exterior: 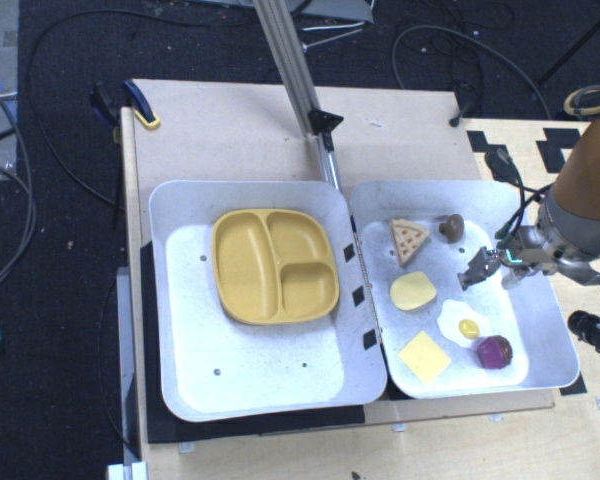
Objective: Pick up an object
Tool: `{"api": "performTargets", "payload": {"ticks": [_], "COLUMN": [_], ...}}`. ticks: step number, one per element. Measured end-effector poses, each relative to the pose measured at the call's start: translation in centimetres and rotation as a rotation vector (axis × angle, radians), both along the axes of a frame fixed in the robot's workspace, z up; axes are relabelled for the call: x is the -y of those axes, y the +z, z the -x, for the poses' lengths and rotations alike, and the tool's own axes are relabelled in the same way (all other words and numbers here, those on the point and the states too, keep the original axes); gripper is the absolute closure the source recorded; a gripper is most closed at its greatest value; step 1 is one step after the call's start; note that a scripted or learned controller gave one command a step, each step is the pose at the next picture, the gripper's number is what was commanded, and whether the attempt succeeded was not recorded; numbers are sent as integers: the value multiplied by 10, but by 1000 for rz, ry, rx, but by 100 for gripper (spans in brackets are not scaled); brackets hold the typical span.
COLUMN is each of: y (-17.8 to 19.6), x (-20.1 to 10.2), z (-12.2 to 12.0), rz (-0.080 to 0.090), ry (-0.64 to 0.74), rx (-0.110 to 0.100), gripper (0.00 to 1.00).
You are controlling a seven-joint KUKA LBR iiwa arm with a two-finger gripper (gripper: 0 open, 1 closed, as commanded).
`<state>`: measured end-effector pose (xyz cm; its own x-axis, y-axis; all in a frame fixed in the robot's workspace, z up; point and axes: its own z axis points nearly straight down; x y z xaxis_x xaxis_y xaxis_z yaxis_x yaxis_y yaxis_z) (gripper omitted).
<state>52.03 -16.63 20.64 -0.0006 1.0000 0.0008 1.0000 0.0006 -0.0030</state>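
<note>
Arm in from right, wrist angled down-left; claw (pixel 477 271) low, nothing visible betw fingers.

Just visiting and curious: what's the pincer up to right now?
Pincer over right bin, holding nothing. Fried egg and potato slice nearest. Nothing in the way.

Bright, even overhead light washes both white bins (pixel 180 268), leaving them slightly overexposed with a faint bluish cast. Shadows are soft and short, hugging the yellow divided plate (pixel 276 266) and the bin rims. The dark floor (pixel 50 88) falls nearly black. Detail is grainy, mildly soft throughout, without obvious edge distortion.
</note>
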Motion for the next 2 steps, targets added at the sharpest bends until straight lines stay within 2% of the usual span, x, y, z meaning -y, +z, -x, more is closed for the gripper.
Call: {"api": "performTargets", "payload": {"ticks": [1, 2], "y": [1, -42], "x": [0, 2], "z": [-1, -3], "rz": [1, 0], "ry": [0, -1], "rx": [3, 0], "gripper": [0, 0]}}
